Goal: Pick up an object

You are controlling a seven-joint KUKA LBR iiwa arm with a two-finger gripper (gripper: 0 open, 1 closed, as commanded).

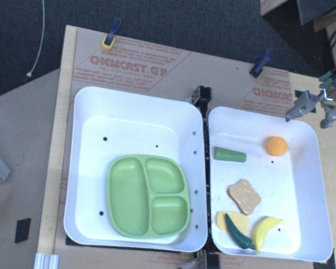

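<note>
Sitting nearest the claw, the orange ball [276, 146] lies in the right bin [319, 189], just below and a little left of the claw [313, 111]. That claw hangs over the bin's far right corner with its two fingers spread apart — released, nothing between them. Farther down and left of it lie a green cylinder [229, 155], a slice of toast [244, 196], and at the near edge a banana [264, 231] beside a dark green vegetable [237, 234] — touching. Well to the claw's left, the left bin [93, 117] holds a green divided tray [147, 195].
</note>
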